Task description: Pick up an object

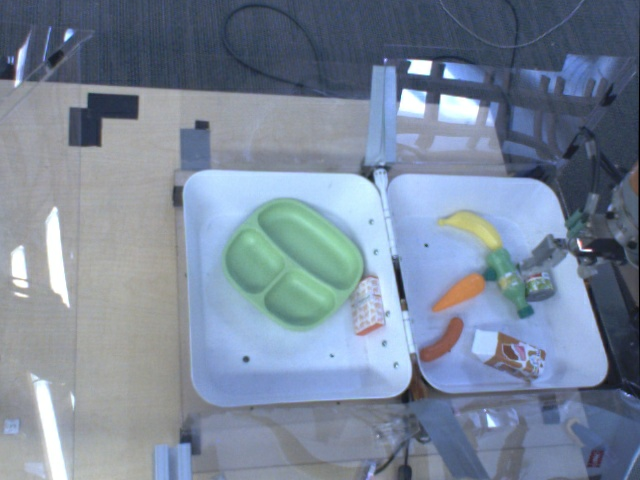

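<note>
The right bin [560, 203] holds a yellow banana [472, 228], an orange carrot [459, 292], a green bottle [507, 276], a reddish sausage [443, 339], a small grey-green can [540, 287] and a brown and white carton [512, 354]. My gripper [548, 256] reaches in over the bin's right side. It hangs just above the can and to the right of the green bottle. I see nothing held in it.
In the left bin [215, 368], a green divided plate [292, 262] lies beside a small red and white packet [368, 306] near the divider. A metal frame [380, 118] and clear panels stand behind the bins. Cables lie on the dark floor beyond.
</note>
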`<state>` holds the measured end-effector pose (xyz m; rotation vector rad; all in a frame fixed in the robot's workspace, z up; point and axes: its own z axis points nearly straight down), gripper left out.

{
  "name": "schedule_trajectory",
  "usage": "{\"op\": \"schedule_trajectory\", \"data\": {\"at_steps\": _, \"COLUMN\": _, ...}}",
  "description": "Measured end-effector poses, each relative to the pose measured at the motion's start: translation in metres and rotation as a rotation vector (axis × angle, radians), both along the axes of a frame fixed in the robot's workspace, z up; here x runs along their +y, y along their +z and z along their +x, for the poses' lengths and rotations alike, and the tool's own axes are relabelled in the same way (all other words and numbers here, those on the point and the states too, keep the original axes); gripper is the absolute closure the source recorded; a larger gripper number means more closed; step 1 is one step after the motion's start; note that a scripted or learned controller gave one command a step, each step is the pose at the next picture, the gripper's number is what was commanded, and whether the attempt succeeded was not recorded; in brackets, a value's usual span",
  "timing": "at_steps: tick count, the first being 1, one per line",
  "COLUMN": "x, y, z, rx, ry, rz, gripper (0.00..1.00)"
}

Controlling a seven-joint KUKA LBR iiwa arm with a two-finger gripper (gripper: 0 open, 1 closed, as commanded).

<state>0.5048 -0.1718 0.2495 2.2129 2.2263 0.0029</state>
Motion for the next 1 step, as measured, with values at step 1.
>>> {"op": "schedule_trajectory", "data": {"at_steps": 1, "x": 0.0035, "y": -0.1312, "z": 0.0398, "rx": -0.020, "ry": 0.055, "rz": -0.007, "gripper": 0.00}}
